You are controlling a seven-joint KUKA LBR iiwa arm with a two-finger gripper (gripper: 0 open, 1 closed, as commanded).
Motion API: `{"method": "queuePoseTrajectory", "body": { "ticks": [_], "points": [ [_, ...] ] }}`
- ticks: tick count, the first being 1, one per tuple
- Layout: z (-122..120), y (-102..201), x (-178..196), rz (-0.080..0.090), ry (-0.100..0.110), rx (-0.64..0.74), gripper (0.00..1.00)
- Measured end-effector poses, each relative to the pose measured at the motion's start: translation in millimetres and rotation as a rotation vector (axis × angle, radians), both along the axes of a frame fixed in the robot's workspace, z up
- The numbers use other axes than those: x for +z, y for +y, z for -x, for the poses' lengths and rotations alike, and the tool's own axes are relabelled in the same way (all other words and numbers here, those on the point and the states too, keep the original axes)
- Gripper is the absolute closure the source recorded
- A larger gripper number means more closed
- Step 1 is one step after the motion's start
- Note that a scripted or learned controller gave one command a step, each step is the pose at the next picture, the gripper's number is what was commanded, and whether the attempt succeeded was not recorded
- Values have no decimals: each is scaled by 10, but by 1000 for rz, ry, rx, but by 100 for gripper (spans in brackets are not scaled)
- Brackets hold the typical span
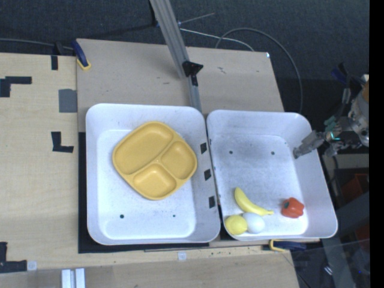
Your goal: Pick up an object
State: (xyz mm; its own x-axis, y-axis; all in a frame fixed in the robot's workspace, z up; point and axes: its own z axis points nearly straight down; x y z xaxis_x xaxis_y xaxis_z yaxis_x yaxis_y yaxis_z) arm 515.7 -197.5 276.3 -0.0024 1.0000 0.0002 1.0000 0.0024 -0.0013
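The gripper (307, 144) is hanging over the right bin's (273, 125) right rim, at the frame's right; whether it is spread or pressed together cannot be told. A banana (251, 203), lemon (236, 224), white ball (255, 223) and red pepper (292, 207) are lying at that bin's lower edge. A yellow tray (155, 159) is sitting in the left bin (102, 179).

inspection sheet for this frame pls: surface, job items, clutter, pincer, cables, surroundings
Surface: two shallow white bins, left bin and right bin, on a wooden bench.
Job's things: yellow three-compartment plate in left bin; yellow banana, yellow ball, white ball, red pepper-like toy in right bin.
Clutter: nothing seen.
Pincer: over right bin's right rim, finger state unclear.
Cables: thin grey cable behind bench.
Surroundings: slanted metal pole, dark floor.
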Motion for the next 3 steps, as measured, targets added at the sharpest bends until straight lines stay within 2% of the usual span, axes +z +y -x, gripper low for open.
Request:
{"method": "queuePoseTrajectory", "body": {
  "ticks": [1, 2, 3],
  "points": [
    [0, -1, 1, 0, 0, 0, 0],
    [14, -72, -467, 0, 5, -2, 0],
    [50, -7, -1096, -2, 7, -1, 0]
  ]
}}
